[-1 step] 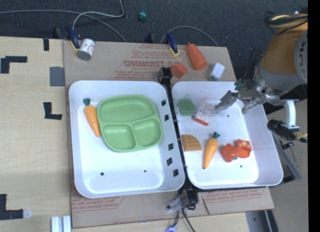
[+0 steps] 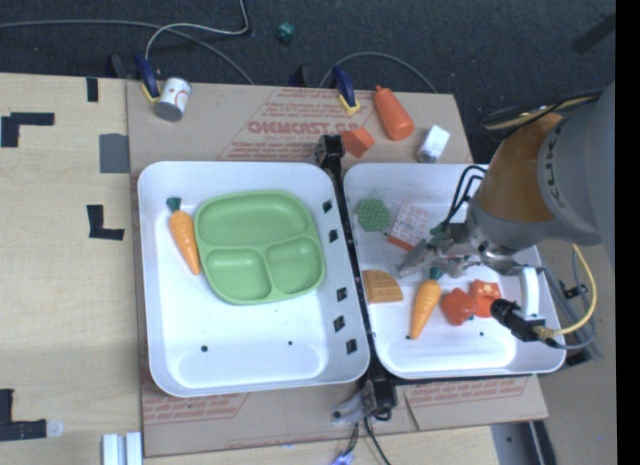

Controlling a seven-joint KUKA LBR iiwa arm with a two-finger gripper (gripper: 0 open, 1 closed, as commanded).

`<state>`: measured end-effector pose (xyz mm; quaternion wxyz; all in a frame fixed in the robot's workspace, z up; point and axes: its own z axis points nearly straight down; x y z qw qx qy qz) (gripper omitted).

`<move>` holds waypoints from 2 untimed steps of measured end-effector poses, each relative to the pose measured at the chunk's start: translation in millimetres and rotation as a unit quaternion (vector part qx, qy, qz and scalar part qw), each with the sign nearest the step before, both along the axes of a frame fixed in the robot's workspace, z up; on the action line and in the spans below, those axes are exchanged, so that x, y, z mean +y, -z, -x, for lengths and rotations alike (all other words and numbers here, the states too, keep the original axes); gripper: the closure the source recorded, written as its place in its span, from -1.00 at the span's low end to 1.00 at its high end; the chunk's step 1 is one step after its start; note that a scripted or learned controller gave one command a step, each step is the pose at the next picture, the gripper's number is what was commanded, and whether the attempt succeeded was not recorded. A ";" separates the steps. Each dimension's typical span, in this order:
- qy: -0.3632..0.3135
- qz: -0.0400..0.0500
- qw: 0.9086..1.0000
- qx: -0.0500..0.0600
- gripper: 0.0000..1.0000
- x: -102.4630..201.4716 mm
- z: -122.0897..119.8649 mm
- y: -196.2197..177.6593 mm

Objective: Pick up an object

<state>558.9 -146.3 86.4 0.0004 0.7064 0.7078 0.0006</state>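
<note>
Dark carpet floor (image 2: pixel 420 13) up top, with thin cables (image 2: pixel 200 28) lying across it. Pale wood bench top (image 2: pixel 55 273) at left, marked with black tape bits (image 2: pixel 98 223). Brown cardboard sheet (image 2: pixel 270 128) held by blue clamps (image 2: pixel 148 77).

- The arm (image 2: pixel 560 178) runs off the right edge, its base cut off.
- The gripper (image 2: pixel 432 258) is a dark, blurred tangle; its fingers cannot be made out.
- The wrist hides part of the right bin (image 2: pixel 440 361).
- The red piece (image 2: pixel 470 303) is too blurred to identify.
</note>
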 end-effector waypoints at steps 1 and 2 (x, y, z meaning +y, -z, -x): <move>0.000 0.000 1.000 -0.002 -1.00 34.5 -72.5 0.4; 0.000 0.001 1.000 -0.001 1.00 34.2 -72.2 -9.1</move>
